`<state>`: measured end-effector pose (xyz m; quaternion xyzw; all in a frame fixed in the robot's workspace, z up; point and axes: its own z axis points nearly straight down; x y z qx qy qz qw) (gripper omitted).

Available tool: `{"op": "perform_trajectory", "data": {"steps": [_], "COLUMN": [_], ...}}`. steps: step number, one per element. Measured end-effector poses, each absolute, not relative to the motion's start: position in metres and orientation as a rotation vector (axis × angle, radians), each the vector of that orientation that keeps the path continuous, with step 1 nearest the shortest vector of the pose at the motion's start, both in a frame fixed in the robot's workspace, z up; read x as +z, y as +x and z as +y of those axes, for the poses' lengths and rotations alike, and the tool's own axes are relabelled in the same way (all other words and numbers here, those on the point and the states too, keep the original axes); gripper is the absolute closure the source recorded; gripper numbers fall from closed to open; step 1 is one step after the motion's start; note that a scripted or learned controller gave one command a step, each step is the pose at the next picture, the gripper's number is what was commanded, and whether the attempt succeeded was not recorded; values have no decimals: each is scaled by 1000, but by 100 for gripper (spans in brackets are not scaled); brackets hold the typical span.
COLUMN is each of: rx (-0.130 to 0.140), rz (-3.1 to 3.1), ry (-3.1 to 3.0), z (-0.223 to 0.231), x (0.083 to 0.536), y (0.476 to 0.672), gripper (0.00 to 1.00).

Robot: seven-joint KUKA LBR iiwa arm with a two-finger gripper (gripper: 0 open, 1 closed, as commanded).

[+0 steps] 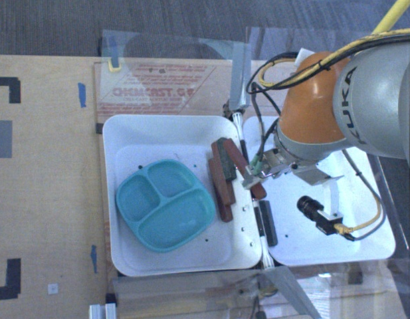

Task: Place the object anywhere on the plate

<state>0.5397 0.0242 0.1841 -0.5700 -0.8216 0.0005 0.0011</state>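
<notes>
1. Along the right edge of the left bin point(125, 135), three sticks are being carried close together, all slanted the same way: a long brown stick point(222, 195), a dark grey stick point(224, 157) and a reddish stick point(236, 161).
2. Toward the left edge of that bin, a teal plate point(166, 206) with three compartments is being borne flat on the floor. The brown stick is lying just beside its right rim. The reddish stick is lying off the plate, beyond the other two.
3. The claw point(248, 179) is being held over the edge shared by the two bins, at the lower end of the reddish stick. Whether it is spread, pressed together or pinching the stick cannot be told.
4. At the left edge of the right bin point(364, 241), a small reddish piece point(258, 191) is being carried just below the claw. A black bar point(266, 223) is lying along the same edge, nearer the lower left corner.
5. The grey arm point(374, 98), with its orange band point(311, 105), is being stretched over the right bin.
</notes>
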Motion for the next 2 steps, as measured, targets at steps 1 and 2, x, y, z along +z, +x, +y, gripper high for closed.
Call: {"op": "perform_trajectory", "data": {"steps": [1, 2], "rx": [2, -36], "rz": [-2722, -2807], "ry": [-1563, -1465], "z": [82, 121], "x": [184, 109], "y": [498, 491], "gripper": [100, 100]}}
